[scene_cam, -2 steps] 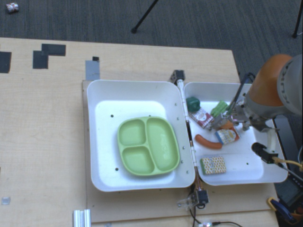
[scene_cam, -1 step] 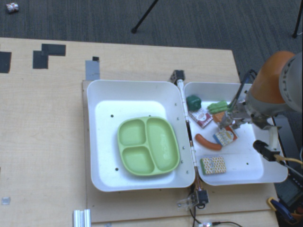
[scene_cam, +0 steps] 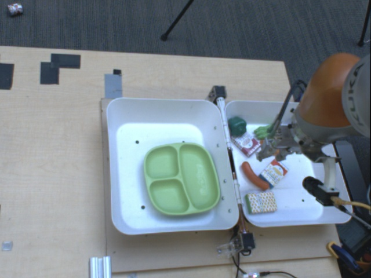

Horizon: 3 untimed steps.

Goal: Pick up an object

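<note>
Over the right bin (scene_cam: pixel 301 210), the pincer (scene_cam: pixel 272 145) is hanging low among a loose scatter of small items.

Whether its fingers are spread or pressed together I cannot tell, and nothing is showing between them. Just below it a small white packet with red print (scene_cam: pixel 273 172) is lying flat, probably the likeliest thing to be picked; it looks thin and light, so it may be slipping rather than lifting. Beside that, toward the divider, an orange sausage-shaped toy (scene_cam: pixel 255 176) is resting at a slant. Further down a speckled yellow-green sponge (scene_cam: pixel 261 202) is sitting near the bin's front wall. To the pincer's left a red-and-white pouch (scene_cam: pixel 248 144) and a dark green block (scene_cam: pixel 236 124) are lying. Well off in the left bin (scene_cam: pixel 124 172), a green divided plate (scene_cam: pixel 181 178) is lying, apparently apart from this pick.
</note>
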Each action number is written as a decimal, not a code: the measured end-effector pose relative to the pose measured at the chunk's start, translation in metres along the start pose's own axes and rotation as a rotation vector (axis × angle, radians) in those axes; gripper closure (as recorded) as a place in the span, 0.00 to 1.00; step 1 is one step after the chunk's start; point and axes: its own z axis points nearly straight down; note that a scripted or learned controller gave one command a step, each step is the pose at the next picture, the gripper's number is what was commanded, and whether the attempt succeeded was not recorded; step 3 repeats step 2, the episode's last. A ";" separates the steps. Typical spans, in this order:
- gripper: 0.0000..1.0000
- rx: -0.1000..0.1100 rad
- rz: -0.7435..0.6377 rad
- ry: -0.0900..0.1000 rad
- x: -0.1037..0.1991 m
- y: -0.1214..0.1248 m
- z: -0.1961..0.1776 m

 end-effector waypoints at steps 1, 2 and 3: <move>1.00 0.003 0.000 0.001 0.114 -0.048 -0.001; 1.00 0.003 0.000 0.001 0.169 -0.048 -0.012; 1.00 0.003 0.000 0.001 0.169 -0.048 -0.012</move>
